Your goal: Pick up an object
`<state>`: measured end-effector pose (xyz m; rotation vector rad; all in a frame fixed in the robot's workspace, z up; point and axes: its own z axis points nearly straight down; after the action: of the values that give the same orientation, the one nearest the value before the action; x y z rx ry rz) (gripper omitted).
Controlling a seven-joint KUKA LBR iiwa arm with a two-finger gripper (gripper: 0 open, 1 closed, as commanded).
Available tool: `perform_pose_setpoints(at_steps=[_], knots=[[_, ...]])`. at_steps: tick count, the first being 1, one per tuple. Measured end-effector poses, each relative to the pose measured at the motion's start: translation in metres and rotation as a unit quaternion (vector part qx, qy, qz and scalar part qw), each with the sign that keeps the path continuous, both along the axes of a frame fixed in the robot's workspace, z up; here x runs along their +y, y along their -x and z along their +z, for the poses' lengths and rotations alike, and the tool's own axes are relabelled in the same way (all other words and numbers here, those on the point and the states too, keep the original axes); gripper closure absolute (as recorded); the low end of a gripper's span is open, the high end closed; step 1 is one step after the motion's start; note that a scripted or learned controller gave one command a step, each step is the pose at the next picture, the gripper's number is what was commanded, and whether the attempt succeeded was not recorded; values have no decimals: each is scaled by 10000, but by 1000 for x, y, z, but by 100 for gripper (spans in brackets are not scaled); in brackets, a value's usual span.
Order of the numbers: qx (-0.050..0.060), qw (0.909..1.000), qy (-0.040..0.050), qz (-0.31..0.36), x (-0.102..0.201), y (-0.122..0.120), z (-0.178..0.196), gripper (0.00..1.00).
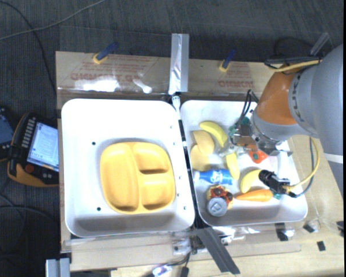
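A light wooden bench [81, 62] fills mid-frame, bearing two shallow white bins: the left bin [75, 154] and the right bin [294, 209]. Along its upper edge lie what may be plastic sheets [115, 77].

Dark grey carpet floor [104, 10] crossed by thin cables [23, 16]; a wooden surface [75, 62] under clear plastic sheeting; a handheld control pendant [34, 152] lies at left.

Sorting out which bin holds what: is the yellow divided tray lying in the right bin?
No, the yellow divided tray lies in the left bin; the right bin holds the carrot and other small items.
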<state>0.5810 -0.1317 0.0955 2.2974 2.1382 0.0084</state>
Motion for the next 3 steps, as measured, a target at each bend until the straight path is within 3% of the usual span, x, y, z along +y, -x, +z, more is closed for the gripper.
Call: perform_pose_setpoints(at_steps=[1, 2, 3], knots=[[45, 9997, 12, -241, 73, 11, 97, 100], [45, 9997, 12, -241, 73, 11, 97, 0], [-49, 9997, 24, 256, 35, 12, 21, 0]])
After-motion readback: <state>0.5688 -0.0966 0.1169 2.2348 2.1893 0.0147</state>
